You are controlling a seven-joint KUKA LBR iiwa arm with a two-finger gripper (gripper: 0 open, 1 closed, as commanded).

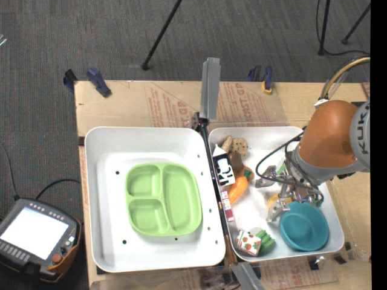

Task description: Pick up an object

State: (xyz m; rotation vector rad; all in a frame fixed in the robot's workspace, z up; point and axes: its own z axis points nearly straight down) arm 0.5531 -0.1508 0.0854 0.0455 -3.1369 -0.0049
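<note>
Two white bins sit side by side. The left bin [97, 162] has a green tray [163, 198] w/ 3 parts in its middle. The right bin [266, 135] is full of toys: a cookie [240, 144] at 11 o'clock, a milk box [224, 170] just below it, a carrot [237, 189] near the middle, a small red-and-white box [248, 242] at 7 o'clock w/ sth green beside it, and a teal bowl [304, 226] at 5 o'clock. The arm [329, 141] comes in from 3 o'clock. The gripper [289, 195] hangs low, just above the bowl's rim at its 11 o'clock. Can't tell if it has hold of anything.
</note>
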